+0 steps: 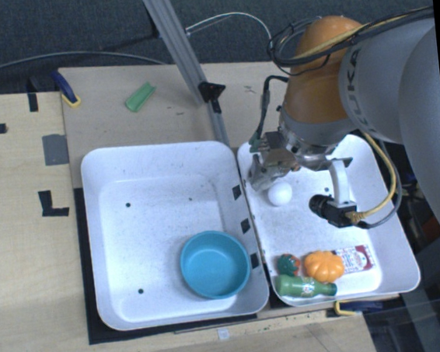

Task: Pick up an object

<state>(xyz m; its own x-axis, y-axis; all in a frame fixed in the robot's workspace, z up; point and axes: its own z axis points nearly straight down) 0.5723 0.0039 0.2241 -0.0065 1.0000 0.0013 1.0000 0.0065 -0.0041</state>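
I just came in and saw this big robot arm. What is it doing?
The arm is reaching into the right bin to pick something up. Its gripper hangs just above a small white ball. An orange toy and a green toy lie at that bin's near end. A blue bowl sits in the left bin.

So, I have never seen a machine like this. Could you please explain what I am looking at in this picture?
A single camera looks down at a slant on a wooden bench. The big grey and orange shape is a robot arm, reaching in from the right. Its end effector hangs low over the right bin, just above a white ball. That bin also holds an orange toy, a green toy and a small packet. The left bin holds a blue bowl. I cannot see anything held.
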